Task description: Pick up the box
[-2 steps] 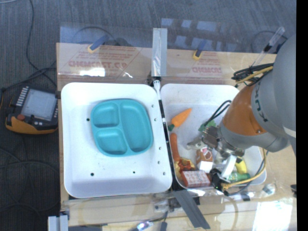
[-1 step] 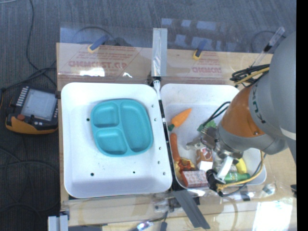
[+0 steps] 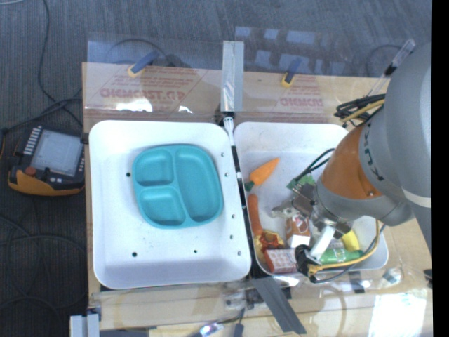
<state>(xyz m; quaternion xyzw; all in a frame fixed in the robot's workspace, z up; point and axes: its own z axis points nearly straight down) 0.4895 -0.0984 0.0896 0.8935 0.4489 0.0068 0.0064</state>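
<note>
Small red box [image 3: 280, 260] lying flat in the near-left corner of the right bin [image 3: 280, 135], long axis roughly parallel to the near rim, just left of the gripper [image 3: 317, 248], whose grip cannot be told, and near the orange carrot [image 3: 264, 170].

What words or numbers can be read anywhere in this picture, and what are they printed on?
Red lettering on the cardboard behind the left bin: mirrored and blurred, not readable.
Red lettering on the cardboard behind the right bin: also mirrored, too blurred to read.
Handheld screen on the floor: too small to read.
Red box in the right bin: print too small to read.
Blue tray: no text.
</note>
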